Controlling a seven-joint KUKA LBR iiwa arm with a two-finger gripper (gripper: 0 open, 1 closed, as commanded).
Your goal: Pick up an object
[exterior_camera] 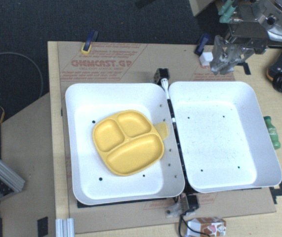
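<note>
A yellow divided plate [128,142] with three compartments lies flat in the left white bin [81,102], a little right of the bin's middle. A small yellow tab pokes out at the plate's right edge. My gripper [225,63] hangs at the upper right, above the far rim of the right white bin [259,172] and well away from the plate. Nothing is between its fingers.
The bins sit side by side on a cardboard-covered bench with blue clamps at the back edge. A black bracket stands between the bins at the far side. A green object lies at the right bin's outer rim. Cables and hardware sit at the front edge.
</note>
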